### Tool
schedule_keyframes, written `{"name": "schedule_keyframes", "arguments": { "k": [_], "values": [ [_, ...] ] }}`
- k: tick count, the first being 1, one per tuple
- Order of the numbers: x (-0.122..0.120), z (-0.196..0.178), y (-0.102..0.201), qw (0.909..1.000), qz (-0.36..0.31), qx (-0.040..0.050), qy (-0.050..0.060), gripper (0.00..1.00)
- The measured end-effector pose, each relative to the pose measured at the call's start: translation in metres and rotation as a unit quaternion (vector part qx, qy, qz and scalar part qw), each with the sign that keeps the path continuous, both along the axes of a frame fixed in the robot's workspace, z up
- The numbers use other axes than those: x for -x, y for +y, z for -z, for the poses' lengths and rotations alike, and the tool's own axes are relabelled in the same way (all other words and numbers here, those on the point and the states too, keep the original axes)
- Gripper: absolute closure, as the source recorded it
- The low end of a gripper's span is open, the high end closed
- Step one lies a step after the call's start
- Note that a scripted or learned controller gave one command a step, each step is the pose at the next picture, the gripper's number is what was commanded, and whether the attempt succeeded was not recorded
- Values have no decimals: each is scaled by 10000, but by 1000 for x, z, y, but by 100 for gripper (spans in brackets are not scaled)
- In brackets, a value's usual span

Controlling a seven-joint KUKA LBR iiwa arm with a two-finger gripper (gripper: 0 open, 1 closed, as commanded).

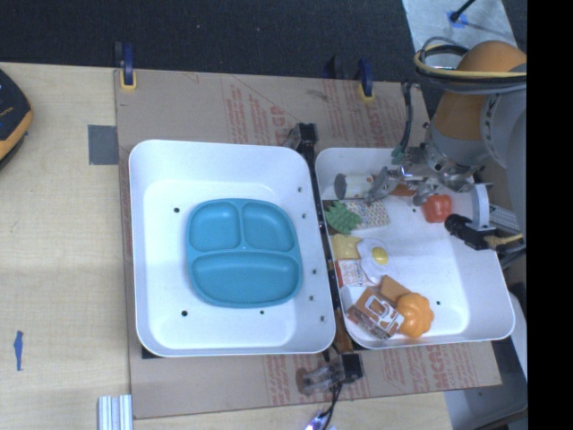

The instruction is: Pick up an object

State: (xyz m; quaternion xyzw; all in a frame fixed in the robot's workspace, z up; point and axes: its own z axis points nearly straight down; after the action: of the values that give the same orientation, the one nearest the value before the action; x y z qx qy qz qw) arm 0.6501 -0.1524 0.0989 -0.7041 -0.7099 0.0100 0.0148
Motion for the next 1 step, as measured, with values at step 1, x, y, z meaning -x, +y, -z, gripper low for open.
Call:
{"name": "schedule_keyframes", "arguments": {
  "k": [1],
  "values": [
    [-2,-19,-13,10000,16,10,-65,0]
  ]
}}
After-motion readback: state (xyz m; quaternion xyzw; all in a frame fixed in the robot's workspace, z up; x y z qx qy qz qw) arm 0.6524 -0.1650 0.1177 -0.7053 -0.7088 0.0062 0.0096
